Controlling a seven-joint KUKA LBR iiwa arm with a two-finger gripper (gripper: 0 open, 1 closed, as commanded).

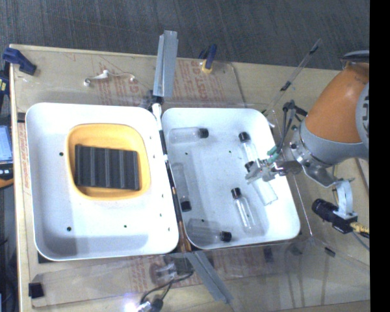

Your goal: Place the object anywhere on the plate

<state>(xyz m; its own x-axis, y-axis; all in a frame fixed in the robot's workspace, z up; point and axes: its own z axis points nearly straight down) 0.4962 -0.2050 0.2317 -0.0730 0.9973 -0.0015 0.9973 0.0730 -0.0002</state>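
vial [249,149] | just beside gripper [259,171]; right bin [214,119]

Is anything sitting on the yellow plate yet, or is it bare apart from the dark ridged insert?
Bare. The yellow plate in the left bin carries only its dark ridged insert; the clear vials all lie in the right bin.

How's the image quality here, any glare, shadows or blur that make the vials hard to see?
Camera view: even, soft light overall; the clear vials nearly vanish against the white right bin, only their black caps standing out; a grey shadow lies along the left bin's lower wall; the gripper is small and slightly soft; a bright glare spot sits at the bottom edge.
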